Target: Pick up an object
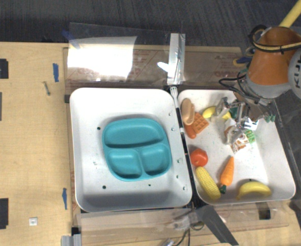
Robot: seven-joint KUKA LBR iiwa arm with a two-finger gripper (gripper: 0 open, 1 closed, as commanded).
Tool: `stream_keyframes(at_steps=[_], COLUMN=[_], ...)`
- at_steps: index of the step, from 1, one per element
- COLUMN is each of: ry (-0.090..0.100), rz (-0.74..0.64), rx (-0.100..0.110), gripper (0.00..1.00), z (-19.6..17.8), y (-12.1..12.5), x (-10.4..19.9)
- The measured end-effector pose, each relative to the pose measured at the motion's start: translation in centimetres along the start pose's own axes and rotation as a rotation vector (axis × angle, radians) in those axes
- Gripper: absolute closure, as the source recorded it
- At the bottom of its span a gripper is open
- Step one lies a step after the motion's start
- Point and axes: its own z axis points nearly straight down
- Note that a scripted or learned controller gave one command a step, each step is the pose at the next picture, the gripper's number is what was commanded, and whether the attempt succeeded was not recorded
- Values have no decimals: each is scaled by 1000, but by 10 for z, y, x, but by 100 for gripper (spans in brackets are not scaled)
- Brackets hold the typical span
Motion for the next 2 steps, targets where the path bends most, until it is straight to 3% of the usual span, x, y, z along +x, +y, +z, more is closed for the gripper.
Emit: stream_keyframes(at_steps=[1, 2], ry=[-57, -55], rz=[-43, 6], rx=[31, 28], gripper=[0, 0], z=[2, 6], y=[38, 59], x=[32, 102])
